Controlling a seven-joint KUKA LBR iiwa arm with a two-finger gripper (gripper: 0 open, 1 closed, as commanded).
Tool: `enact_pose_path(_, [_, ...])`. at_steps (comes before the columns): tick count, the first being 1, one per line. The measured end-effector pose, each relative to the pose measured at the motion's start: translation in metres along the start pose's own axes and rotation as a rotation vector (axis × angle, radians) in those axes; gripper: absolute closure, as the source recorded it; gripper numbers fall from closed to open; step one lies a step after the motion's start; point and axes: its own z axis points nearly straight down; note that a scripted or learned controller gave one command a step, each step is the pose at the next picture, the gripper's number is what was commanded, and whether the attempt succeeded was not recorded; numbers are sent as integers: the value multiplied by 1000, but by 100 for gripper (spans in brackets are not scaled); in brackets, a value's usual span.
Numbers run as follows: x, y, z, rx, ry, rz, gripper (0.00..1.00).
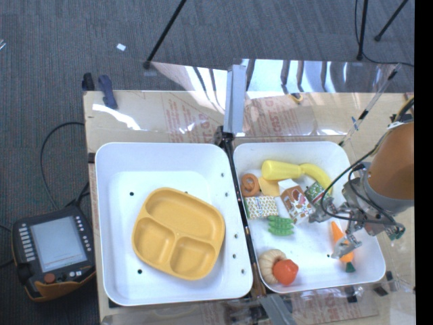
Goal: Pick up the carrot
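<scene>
The carrot (337,233) is orange with a small green stub at its lower end. It lies slanted on the floor of the right bin (369,276), close to the right wall. My gripper (353,240) is down in that bin directly over the carrot's middle and hides part of it. Orange shows both above and below the gripper's dark parts. The carrot still looks to be resting on the bin floor. The arm's orange band (399,161) hangs over the bin's right rim.
Left of the carrot in the right bin lie a banana (294,171), a strawberry-print box (298,204), a green pea pod (281,225), a tomato (285,271) and a bread roll (269,259). The left bin (115,175) holds a yellow divided plate (179,232).
</scene>
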Motion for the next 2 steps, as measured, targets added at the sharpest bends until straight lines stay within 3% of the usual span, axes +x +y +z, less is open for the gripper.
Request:
enact_pose_path(1, [-2,1,-10,-1,-3,-1,100])
enact_pose_path(2, [-2,1,-10,-2,-2,0,0])
